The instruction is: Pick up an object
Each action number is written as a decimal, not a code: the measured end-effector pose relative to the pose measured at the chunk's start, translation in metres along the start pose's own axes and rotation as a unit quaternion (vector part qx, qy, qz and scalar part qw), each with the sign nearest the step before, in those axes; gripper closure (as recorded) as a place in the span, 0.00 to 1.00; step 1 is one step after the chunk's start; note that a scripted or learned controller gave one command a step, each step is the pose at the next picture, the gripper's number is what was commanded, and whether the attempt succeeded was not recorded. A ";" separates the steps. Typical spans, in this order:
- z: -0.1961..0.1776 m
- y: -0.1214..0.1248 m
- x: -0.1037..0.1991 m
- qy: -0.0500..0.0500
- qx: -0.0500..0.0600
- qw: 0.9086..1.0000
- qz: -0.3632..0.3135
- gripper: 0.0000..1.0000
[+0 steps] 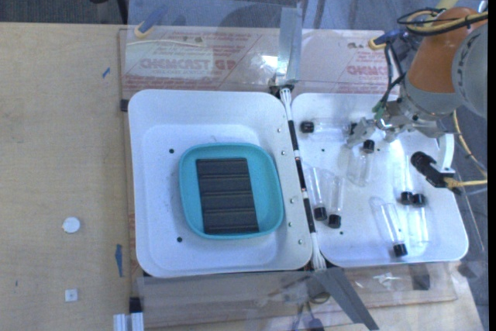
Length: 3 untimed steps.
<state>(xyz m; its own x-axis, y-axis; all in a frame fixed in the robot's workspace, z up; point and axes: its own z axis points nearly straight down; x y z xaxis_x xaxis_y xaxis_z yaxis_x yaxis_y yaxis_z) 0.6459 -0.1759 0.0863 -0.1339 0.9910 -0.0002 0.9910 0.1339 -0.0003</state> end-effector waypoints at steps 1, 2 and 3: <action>-0.001 -0.004 0.055 0.000 -0.002 1.000 -0.027 0.00; -0.044 -0.063 0.061 0.000 0.000 0.999 -0.035 0.00; -0.007 -0.035 0.007 -0.001 -0.002 0.999 -0.042 0.00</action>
<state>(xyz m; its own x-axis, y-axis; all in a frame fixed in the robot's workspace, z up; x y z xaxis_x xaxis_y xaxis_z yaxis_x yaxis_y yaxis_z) 0.6105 -0.1738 0.0935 -0.2171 0.9761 -0.0025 0.9761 0.2171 0.0032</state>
